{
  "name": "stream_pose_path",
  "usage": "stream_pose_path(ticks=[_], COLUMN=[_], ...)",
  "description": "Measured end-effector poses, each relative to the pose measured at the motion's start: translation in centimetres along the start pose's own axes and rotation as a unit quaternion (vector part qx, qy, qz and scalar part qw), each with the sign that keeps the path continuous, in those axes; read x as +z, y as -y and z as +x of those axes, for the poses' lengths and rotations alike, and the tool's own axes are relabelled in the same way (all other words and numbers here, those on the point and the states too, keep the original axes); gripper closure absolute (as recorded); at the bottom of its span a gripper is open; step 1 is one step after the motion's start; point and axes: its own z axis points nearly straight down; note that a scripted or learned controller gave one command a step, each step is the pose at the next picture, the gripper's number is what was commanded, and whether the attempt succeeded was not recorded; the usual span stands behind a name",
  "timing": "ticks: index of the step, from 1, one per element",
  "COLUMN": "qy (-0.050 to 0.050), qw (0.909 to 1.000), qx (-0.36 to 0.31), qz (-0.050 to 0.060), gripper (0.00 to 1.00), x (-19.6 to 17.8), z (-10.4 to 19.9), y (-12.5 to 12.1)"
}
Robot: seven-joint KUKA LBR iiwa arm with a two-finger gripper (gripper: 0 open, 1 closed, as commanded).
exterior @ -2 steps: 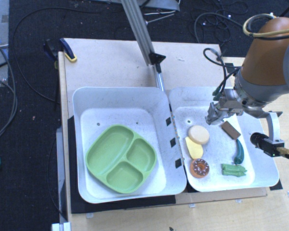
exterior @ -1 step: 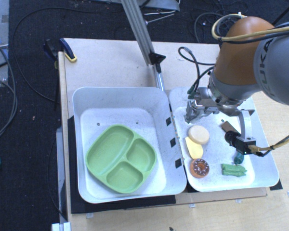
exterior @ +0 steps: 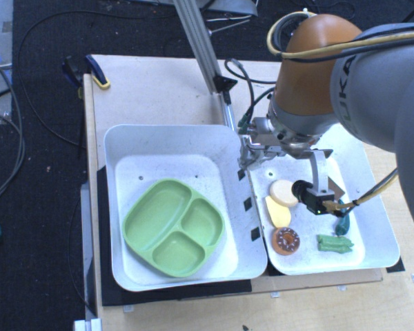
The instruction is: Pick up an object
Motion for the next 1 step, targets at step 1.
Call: stream_pose_path(ticks=[1], qy=[0.0], qw=[1.0], qx=[0.0], qz=[0.001], gripper=[1.0], x=[0.93], z=[5.67], y=[0.13])
